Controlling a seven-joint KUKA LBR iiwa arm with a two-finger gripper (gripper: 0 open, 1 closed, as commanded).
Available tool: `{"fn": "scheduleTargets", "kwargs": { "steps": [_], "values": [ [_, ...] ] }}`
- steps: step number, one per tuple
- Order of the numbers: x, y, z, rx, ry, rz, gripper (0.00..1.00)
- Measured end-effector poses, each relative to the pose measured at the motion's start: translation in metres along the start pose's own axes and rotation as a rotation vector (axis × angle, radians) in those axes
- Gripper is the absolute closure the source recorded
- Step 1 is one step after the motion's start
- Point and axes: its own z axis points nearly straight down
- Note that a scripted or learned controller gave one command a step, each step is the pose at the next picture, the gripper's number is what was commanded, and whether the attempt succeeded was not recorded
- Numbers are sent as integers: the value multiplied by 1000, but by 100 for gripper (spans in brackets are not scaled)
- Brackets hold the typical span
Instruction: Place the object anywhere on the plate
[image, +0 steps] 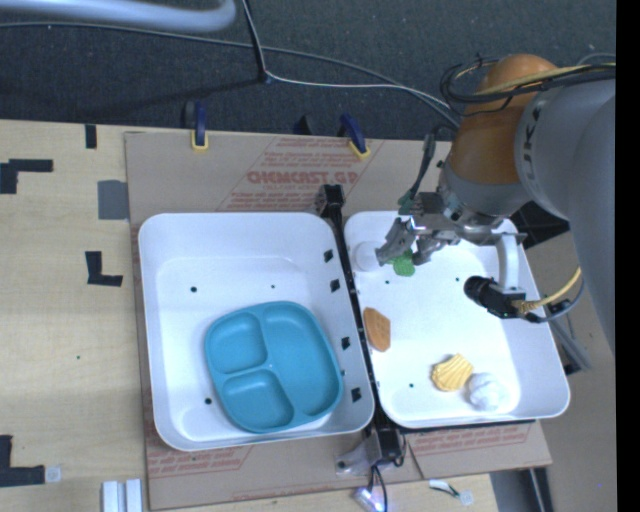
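The blue divided plate (272, 366) lies at the near side of the left bin (160, 250). In the right bin (555, 395), a white lump (488, 392) and a yellow ridged piece (452, 373) rest near the front, an orange-brown piece (377, 329) farther back by the divider. Beyond, the gripper (403, 251) is closed on a small green object (403, 266), over the bin's far-left corner.
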Motion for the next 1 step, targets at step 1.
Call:
{"fn": "scheduleTargets", "kwargs": {
  "steps": [1],
  "values": [
    [-2, -1, -9, 2, -1, 4, 100]
  ]
}}
